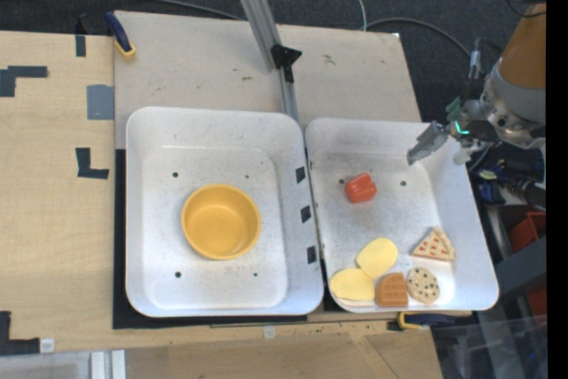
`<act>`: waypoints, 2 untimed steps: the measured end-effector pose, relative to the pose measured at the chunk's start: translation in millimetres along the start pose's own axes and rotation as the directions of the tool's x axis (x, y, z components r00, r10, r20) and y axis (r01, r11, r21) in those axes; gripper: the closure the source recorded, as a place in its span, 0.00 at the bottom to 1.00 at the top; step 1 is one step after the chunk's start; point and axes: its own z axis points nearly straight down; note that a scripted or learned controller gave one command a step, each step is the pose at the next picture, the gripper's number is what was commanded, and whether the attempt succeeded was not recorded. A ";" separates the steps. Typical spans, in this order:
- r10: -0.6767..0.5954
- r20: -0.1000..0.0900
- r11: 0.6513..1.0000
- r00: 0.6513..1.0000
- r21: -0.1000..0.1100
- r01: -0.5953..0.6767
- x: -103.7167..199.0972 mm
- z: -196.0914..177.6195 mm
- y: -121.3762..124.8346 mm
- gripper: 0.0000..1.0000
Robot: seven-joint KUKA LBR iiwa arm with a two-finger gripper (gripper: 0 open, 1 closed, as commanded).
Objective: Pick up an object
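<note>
Though its grip cannot be told, the claw (432,143) above the right bin's (330,191) edge, red object (360,188) left of it, apart

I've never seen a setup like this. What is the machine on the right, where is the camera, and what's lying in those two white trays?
The camera looks down at a slant on a bench. At the right a robot arm reaches in; its gripper hovers over the right bin's edge, holding nothing. That bin holds toy food: a red piece, two yellow pieces, a pizza slice, a cookie and an orange-brown piece. The left bin holds a yellow bowl.
</note>
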 end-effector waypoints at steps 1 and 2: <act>0.000 -0.001 1.000 1.000 0.006 0.000 11.0 54.9 1.1 0.00; 0.002 0.000 1.000 1.000 0.005 -0.002 4.8 102.2 -3.5 0.00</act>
